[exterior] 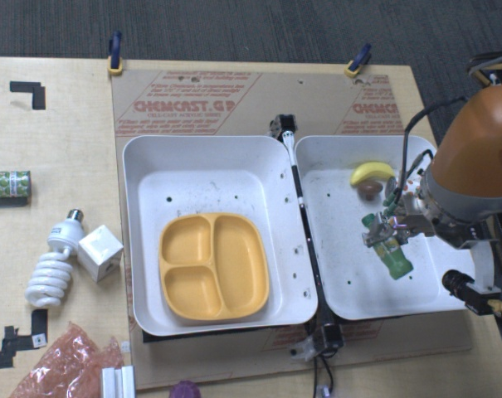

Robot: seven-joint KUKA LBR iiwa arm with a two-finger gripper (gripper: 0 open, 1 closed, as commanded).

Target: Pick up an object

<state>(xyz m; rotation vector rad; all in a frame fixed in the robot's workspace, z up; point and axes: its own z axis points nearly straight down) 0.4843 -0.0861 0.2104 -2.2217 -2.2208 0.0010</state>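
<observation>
The two-finger gripper hangs low in the right white bin, just above a green plastic bottle lying tilted on the bin floor; whether it grips the bottle I cannot tell; a yellow banana and a brown rounded object lie near the far wall; bare floor stretches leftward to the dividing edge; the left white bin holds a yellow three-compartment plastic tray
</observation>
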